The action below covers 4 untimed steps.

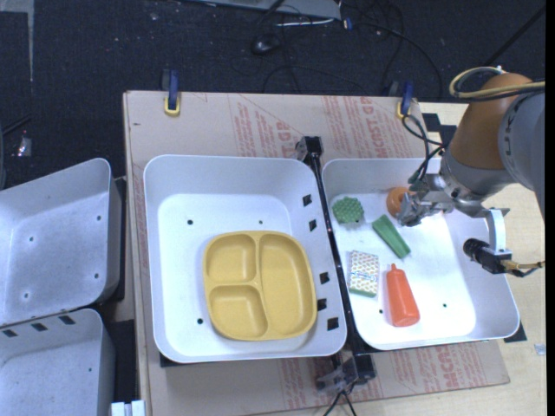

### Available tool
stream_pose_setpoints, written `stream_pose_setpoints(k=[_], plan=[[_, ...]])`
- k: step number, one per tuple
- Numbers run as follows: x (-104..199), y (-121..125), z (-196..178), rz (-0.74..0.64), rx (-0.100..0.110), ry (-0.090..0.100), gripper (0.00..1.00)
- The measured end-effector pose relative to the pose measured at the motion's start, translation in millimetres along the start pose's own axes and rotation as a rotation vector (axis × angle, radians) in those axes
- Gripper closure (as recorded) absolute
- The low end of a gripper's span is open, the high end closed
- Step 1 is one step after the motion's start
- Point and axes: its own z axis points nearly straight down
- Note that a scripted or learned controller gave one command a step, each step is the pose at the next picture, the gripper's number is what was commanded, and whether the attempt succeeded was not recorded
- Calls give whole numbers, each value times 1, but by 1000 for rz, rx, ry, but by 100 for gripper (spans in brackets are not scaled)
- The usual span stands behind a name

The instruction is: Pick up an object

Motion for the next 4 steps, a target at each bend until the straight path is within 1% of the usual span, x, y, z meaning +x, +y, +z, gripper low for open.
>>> stream_pose_setpoints(k=[1, 2, 3, 4], plan=[[-1, -2, -41, 0, 0, 0, 100], [-4, 2, -84, -1, -3, -1, 100], [-4, 3, -110, -2, -2, 0, 100], [42, -10, -121, -4, 3, 2, 100]])
